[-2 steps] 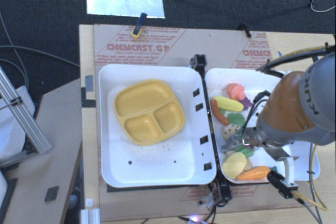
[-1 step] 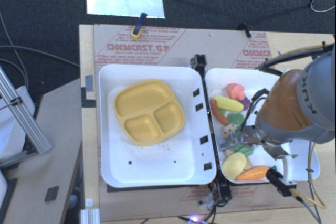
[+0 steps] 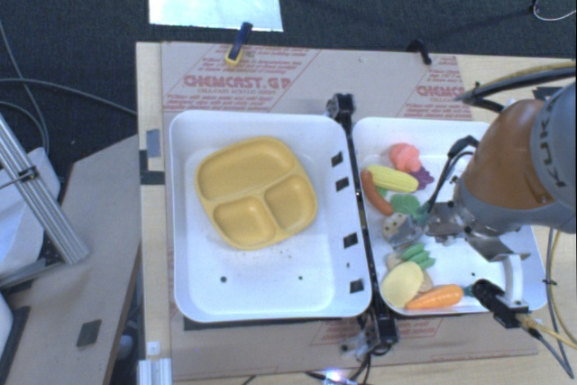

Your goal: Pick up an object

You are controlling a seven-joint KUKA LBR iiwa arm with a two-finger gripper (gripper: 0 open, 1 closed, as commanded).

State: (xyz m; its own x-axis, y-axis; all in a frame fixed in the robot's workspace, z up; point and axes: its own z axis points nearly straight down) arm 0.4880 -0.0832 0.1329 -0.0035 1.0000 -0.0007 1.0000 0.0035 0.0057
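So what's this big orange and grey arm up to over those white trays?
The arm reaches in over the right bin, its gripper down among a heap of toy food: a corn cob, a carrot and others. The yellow divided plate sits in the left bin. Whether it has caught anything is unclear.

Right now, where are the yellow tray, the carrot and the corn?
yellow tray (image 3: 256,191): camera view, its middle divider.
carrot (image 3: 435,297): camera view, middle of its orange body.
corn (image 3: 395,179): camera view, middle of the cob.
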